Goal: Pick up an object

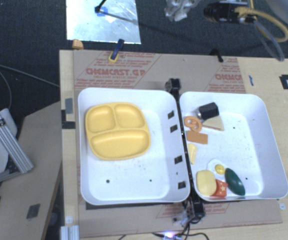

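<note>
Hand (pixel 180 6): blurred, above the desk's far edge, well apart from both bins; cannot tell how it stands.
Left bin (pixel 129 189): yellow tray (pixel 117 130) near its far left corner.
Right bin (pixel 264 134): black block (pixel 208 110) near the far edge; orange pieces (pixel 195 130) just beside it.
Right bin, near edge: green oval (pixel 234 181), yellow lump (pixel 206 182), red piece (pixel 220 188) close together.

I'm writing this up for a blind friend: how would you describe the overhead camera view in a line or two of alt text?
Two shallow white bins sit side by side on a bench: the left bin holds a yellow divided tray, while the right bin holds small items scattered along its left side and front corner, among them a black block and a dark green oval piece. Part of the robot arm shows at the top.
</note>
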{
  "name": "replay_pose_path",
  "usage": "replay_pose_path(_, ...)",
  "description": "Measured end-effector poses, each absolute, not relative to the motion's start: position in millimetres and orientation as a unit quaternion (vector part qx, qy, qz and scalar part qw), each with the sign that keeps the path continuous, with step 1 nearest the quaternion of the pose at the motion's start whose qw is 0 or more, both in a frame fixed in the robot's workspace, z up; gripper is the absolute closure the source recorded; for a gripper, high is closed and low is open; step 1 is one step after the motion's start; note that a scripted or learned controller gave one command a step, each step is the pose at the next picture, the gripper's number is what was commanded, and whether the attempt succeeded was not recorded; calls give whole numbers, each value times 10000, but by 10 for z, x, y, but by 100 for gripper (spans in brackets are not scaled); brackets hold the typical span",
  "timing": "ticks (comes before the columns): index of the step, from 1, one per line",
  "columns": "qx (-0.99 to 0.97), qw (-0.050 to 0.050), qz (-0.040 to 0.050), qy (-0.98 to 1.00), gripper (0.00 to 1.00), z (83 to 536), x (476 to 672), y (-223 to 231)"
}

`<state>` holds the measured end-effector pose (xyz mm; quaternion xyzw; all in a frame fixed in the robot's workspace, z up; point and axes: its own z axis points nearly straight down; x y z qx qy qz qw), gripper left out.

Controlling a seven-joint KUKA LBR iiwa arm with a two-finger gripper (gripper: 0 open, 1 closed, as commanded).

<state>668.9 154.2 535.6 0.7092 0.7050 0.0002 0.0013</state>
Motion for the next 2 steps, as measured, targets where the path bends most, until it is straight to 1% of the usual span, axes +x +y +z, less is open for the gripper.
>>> replay_pose_path(1, 7039, 3, 24, 7103, 100, 5352, 6677, 2388)
replay_pose_path(2, 7083, 5, 3, 7059, 100, 5352, 6685, 1628)
